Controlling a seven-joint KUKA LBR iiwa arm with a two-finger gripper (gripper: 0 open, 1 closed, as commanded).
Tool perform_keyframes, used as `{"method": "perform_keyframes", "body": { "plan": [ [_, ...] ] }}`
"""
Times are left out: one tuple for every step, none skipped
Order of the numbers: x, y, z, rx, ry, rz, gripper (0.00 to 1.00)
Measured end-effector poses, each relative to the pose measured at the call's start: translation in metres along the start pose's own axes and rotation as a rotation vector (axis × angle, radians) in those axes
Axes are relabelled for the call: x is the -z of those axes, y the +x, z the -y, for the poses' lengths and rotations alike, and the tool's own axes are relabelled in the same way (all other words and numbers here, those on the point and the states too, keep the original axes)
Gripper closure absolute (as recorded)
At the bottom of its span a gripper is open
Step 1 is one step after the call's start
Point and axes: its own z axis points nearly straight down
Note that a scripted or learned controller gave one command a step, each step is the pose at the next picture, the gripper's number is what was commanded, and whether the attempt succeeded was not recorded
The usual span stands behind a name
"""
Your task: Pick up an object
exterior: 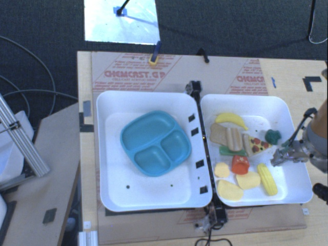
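Gripper (279, 158) state unreadable, right bin (287, 106) | corn (267, 179) just beside | broccoli (272, 136), pizza (258, 145) near

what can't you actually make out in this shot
- Gripper, camera view: blurred and small; finger state unreadable.
- Arm: cut off by the right edge.
- Pizza slice toy: toppings too small to identify.
- Green piece: mostly hidden under the bread slices, so its type is unclear.
- Blue divided plate: fully visible, for contrast.
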Motion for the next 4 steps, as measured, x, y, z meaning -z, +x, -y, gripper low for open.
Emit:
{"method": "perform_keyframes", "body": {
  "plan": [
    [-0.056,0.004,0.001,-0.001,0.003,0.000,1.00],
    [-0.054,0.084,0.000,0.009,0.003,-0.004,1.00],
    [-0.054,0.005,-0.005,-0.004,0.001,0.002,1.00],
    [-0.054,0.000,0.001,0.000,0.003,-0.001,1.00]
  ]
}}
